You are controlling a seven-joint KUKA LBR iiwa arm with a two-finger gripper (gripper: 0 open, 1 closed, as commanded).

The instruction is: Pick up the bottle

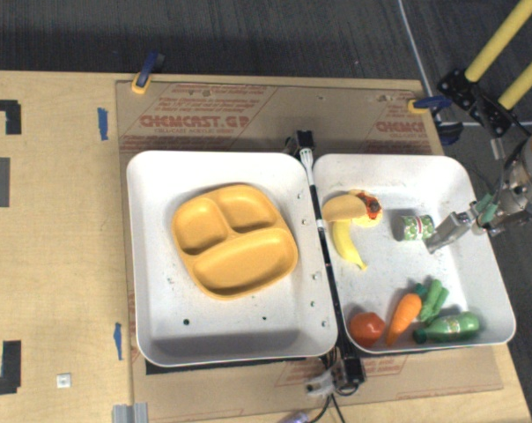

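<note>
- Two shallow white bins sat side by side on a cardboard sheet over the wooden bench; left bin point(151, 263), right bin point(464, 179).
- Left bin held one yellow sectioned plate point(235, 239), three compartments, lying a bit rotated near the bin's middle.
- Right bin carried all the small items.
- Bottle point(447, 327): green, lying on its side in the near right corner of the right bin, close to the front rim, yellowish end pointing right.
- Carrot point(404, 316), orange with a green top point(432, 296), lay diagonally just left of the bottle, apparently touching it at the lower end.
- Tomato point(366, 327), red, sat just left of the carrot's tip, near the front left of the right bin.
- Banana point(347, 241), yellow, lay along the left wall of the right bin, curving toward the middle.
- A yellow-and-red toy food piece point(352, 206) rested at the banana's upper end; exact type unclear.
- Small green-and-white can point(416, 226) lay on its side near the bin's middle.
- Gripper point(440, 236) reached in from the right edge, low over the right bin, tip just right of the can and well apart from the bottle.
- Fingers too small and blurred; couldn't tell if apart or together. Nothing visibly held.
- Arm wrist parts point(504, 203) hung over the right rim of the right bin.
- Blue and orange clamps point(146, 70) pinned the cardboard at its far edge.
</note>
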